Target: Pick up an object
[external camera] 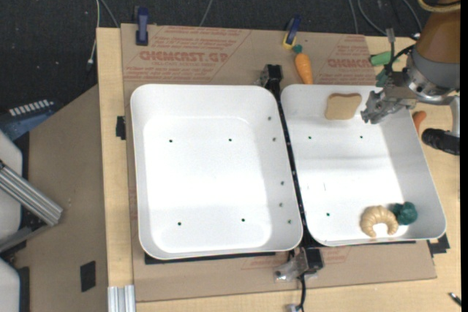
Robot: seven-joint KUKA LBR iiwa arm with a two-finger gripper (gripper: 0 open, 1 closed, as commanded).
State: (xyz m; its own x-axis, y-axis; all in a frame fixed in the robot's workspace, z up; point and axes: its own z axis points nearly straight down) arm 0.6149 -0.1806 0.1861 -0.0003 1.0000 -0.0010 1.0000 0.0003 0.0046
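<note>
The gripper [374,110] hangs just beside the tan bread slice [343,107] at the far edge of the right bin [409,157]; whether it is open cannot be told. Nothing shows between its tips. So near the bin wall, a descent could nudge the slice aside or catch the rim.

Tan bread slice [342,107] flat near right bin's [409,164] far edge; pale croissant [380,221] touching green broccoli piece [404,212] at its near right corner.
</note>
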